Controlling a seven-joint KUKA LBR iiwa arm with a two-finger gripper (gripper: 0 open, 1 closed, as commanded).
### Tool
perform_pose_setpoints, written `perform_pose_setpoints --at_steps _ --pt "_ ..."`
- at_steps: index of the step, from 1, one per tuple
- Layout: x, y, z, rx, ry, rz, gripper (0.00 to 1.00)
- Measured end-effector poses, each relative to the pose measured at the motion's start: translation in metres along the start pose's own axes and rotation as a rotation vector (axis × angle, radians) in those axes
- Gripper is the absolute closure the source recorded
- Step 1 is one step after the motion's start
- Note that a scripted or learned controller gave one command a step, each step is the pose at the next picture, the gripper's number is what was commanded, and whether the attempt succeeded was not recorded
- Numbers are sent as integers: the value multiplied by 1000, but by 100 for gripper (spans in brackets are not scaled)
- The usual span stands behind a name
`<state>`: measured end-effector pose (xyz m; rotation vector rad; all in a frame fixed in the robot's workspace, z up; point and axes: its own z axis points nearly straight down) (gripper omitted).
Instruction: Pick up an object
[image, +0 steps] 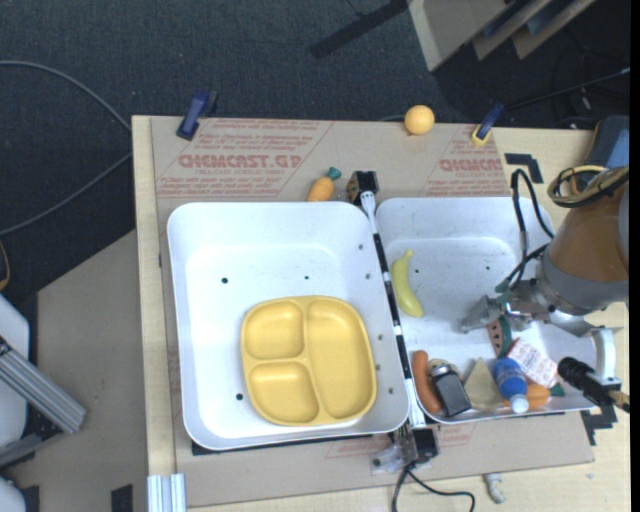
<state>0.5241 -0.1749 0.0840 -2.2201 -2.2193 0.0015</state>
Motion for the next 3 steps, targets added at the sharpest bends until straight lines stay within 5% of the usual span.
perform_pose_setpoints --at_steps 1,2,3 --pt "0 1 -10 -2 -1 0 100" --pt "34 69 -1 -4 -1 -2 100" --pt "106 55 -101 -5 0 -2 100"
